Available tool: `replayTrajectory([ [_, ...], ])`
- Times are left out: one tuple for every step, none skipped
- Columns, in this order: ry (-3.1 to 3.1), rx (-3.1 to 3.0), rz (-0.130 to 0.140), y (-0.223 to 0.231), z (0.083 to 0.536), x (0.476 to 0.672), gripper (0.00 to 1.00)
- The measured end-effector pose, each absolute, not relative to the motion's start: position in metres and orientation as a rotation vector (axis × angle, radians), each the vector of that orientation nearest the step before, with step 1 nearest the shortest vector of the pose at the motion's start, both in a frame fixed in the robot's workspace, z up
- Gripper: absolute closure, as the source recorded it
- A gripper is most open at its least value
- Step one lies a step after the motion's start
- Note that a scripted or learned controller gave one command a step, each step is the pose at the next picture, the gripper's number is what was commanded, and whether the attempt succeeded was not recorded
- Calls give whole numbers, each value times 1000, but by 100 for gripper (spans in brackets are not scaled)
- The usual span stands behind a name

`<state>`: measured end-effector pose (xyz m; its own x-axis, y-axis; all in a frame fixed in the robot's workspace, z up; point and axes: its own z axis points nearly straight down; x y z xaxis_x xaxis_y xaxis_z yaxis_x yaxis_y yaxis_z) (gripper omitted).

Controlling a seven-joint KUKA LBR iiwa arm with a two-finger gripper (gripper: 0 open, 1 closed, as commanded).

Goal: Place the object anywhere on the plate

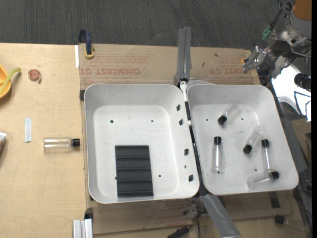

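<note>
A black ribbed plate (133, 171) lies flat in the left bin (99, 103), near its front edge. Several clear vials with black caps lie scattered in the right bin (198, 133): one at the back (227, 114), one in the middle (217, 154), others to the right (252, 140) (267, 157) and one at the front right (260, 181). My gripper (261, 61) hangs at the top right, beyond the back right corner of the right bin and away from every vial. Nothing can be seen held in it.
On the wooden bench left of the bins lie another clear vial (61, 143), a white strip (27, 130), a small red disc (33, 75) and a yellow object (5, 81). A blue clamp (86, 43) stands at the back. A grey bar (184, 53) rises between the bins.
</note>
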<state>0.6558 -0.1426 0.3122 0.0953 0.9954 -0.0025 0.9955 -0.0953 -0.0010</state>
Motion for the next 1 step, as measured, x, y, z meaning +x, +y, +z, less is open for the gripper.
replayTrajectory([
  [2095, 2340, -4, -204, 418, 659, 0],
])
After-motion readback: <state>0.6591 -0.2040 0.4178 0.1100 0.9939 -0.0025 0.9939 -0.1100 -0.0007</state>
